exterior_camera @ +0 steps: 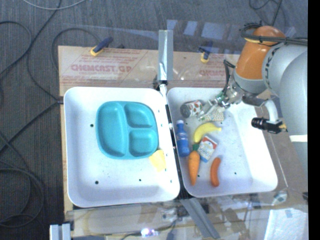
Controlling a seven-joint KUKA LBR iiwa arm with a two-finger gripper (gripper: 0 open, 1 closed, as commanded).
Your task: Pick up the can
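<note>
Jaws (pixel 220 100), state unclear, hover at the can's (pixel 192 108) 3 o'clock; that shiny cylinder lies sideways at 11 o'clock in the right bin (pixel 252 156). Bench (pixel 105 71) board reads "CHEMCAST".

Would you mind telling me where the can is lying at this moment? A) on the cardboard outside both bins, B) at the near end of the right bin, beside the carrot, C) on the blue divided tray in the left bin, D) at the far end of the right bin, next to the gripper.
D: the can lies on its side at the far end of the right bin, with the gripper just to its right.
</note>
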